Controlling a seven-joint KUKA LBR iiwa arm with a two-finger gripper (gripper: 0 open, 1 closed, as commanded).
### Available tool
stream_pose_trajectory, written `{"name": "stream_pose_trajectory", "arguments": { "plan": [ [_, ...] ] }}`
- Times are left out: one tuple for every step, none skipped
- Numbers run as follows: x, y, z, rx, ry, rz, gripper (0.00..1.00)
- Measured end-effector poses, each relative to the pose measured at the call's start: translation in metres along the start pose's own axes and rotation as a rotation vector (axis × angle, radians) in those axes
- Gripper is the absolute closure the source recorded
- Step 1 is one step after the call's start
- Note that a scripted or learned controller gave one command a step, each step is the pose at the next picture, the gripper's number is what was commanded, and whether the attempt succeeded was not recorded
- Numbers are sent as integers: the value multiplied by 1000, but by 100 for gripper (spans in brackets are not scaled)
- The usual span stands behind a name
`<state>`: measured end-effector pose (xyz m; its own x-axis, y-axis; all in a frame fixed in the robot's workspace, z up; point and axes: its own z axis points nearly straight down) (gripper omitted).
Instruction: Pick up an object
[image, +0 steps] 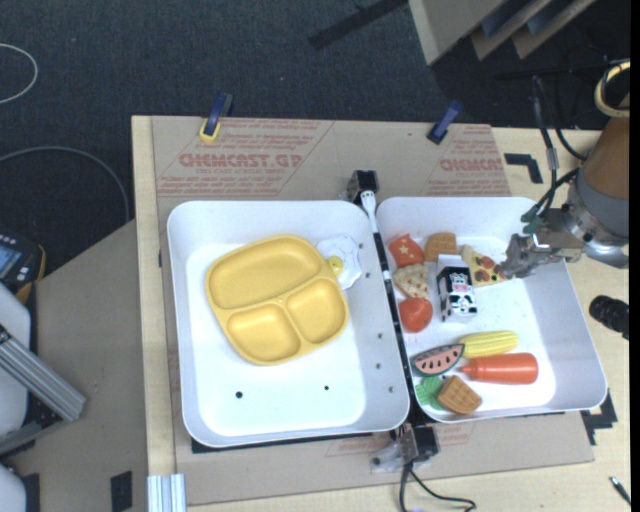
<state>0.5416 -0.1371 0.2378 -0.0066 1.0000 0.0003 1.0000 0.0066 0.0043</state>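
The right bin (566, 330) holds several toy foods. My gripper (513, 258) hangs low over its upper right part, coming in from the right. Just left of it, touching or nearly touching, lies a pizza slice (484, 268). A black-and-white milk carton (457, 291) stands further left. Near the divider lie a strawberry (405, 249), a bread roll (440, 243), a cracker (411, 281) and a red tomato (416, 314). Toward the front are a corn cob (487, 343), an orange-red sausage (500, 369), a watermelon slice (438, 358) and a waffle (460, 396).
The left bin (190, 330) holds a yellow divided plate (275, 298) and a fried egg toy (338, 262) by its upper right corner. The grey arm (600, 200) crosses the right bin's far right rim. Bare white floor shows along the right bin's right side.
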Motion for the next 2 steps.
{"name": "stream_pose_trajectory", "arguments": {
  "plan": [
    [59,3,18,8,3,0,100],
    [73,12,4,1,0,4,100]
  ]
}}
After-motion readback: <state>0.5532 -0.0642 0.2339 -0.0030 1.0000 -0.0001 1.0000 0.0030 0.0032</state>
